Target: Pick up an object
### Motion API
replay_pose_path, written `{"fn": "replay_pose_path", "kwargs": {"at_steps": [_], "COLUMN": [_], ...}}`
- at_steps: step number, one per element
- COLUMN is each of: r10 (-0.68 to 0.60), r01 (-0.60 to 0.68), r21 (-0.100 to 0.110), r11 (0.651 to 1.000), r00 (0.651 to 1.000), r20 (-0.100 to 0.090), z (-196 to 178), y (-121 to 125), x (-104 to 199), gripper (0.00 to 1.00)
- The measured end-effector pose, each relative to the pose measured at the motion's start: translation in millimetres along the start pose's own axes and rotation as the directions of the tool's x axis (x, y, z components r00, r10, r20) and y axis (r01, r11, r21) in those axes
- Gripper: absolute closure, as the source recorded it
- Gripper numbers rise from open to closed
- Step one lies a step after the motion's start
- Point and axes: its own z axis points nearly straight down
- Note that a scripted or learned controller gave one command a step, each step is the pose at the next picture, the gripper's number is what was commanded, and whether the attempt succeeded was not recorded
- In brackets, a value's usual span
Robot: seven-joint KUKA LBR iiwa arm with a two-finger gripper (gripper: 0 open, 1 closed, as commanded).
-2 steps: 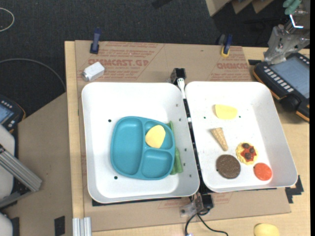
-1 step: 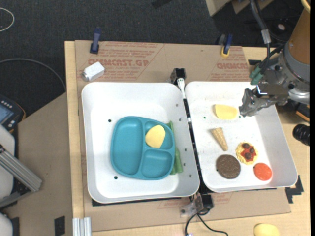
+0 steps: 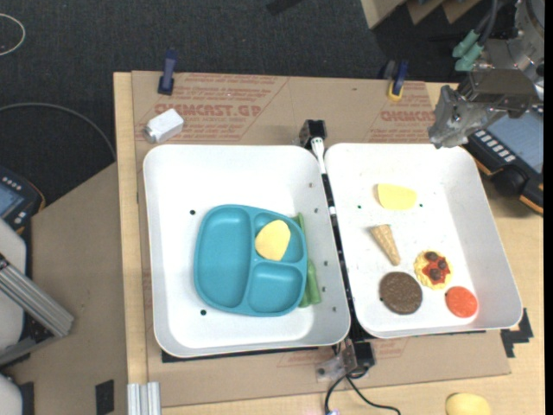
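Above the right bin's (image 3: pixel 484 188) far corner, the pincer (image 3: pixel 449 132), fingers apart and empty, hangs clear of cheese (image 3: pixel 396 197), cone (image 3: pixel 386 242) and cookie (image 3: pixel 401 292), apparently poised to descend.

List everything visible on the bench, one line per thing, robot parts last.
bins: 2, white, side by side
divided plate: 1, teal, left bin
yellow piece: 1, on the plate
green strip: 1, under plate's right edge
yellow slice: 1, right bin
cone: 1, tan, right bin
cookie: 1, brown, right bin
mini pizza: 1, yellow and red, right bin
red disc: 1, right bin
gripper: 1, grey, above right bin's far corner
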Motion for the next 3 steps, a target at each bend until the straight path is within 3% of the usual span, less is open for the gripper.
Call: {"fn": "replay_pose_path", "kwargs": {"at_steps": [1, 2, 3], "r10": [0.005, 0.006, 0.007], "r01": [-0.005, -0.006, -0.007], "r21": [0.025, 0.034, 0.013], "r11": [1.000, 0.999, 1.000], "r00": [1.000, 1.000, 1.000], "r20": [0.003, 0.003, 0.001], "z": [91, 313, 294], "y": [-3, -9, -5], "x": [11, 16, 17], "gripper": [1.00, 1.00, 1.00]}}
